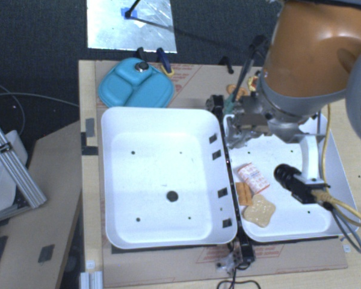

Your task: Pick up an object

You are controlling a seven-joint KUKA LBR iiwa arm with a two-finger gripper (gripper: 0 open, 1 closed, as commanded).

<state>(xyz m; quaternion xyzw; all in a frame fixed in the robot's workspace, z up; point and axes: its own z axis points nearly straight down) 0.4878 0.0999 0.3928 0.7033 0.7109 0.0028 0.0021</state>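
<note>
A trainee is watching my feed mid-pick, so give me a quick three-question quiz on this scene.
1. True or false: the gripper hangs over the middle of the left bin.
2. Which lies nearest the front rim of the right bin? A) pink packet B) beige cracker C) orange wafer
3. Fill in: the blue container sits behind the ___ bin.
Key: 1 false; 2 B; 3 left.

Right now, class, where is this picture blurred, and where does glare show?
Camera view: the grey arm's orange band at top right is soft and blurred; the shiny metal sheet up top gives patchy glare; the left shallow white bin looks sharp, evenly lit.
</note>
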